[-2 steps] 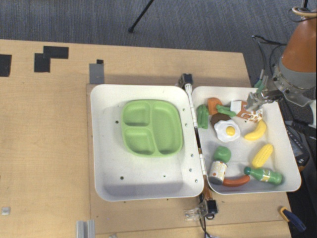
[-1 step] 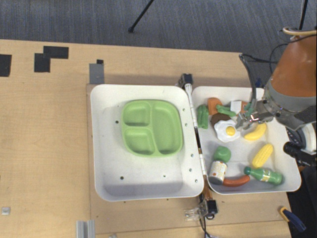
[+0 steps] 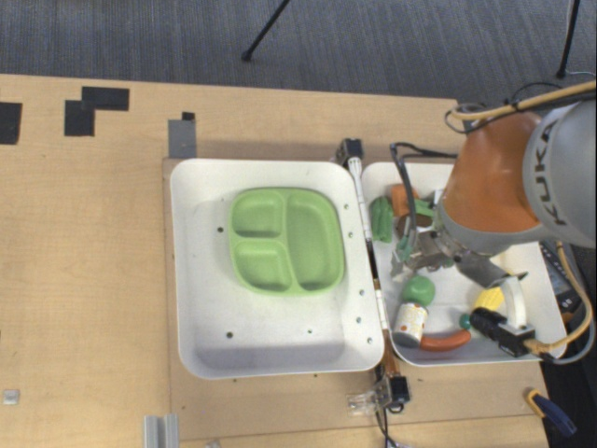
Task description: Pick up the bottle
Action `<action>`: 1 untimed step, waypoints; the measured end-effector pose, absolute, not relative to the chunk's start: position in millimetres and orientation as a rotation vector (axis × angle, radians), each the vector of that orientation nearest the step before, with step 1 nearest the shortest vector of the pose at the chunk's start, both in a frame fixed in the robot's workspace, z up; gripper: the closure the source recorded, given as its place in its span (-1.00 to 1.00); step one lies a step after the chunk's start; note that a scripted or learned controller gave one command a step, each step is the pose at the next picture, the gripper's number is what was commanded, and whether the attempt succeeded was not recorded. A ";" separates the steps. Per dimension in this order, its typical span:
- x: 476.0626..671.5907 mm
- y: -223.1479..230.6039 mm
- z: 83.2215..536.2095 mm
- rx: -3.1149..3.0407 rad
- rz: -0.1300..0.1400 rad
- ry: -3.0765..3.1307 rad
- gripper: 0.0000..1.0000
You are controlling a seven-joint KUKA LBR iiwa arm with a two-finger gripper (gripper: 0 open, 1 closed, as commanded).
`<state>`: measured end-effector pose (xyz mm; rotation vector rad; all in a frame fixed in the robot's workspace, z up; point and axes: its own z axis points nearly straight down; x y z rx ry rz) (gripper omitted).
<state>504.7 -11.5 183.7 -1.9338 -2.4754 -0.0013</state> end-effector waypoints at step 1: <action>487.1 49.4 184.2 -1.837 -0.002 -2.548 1.00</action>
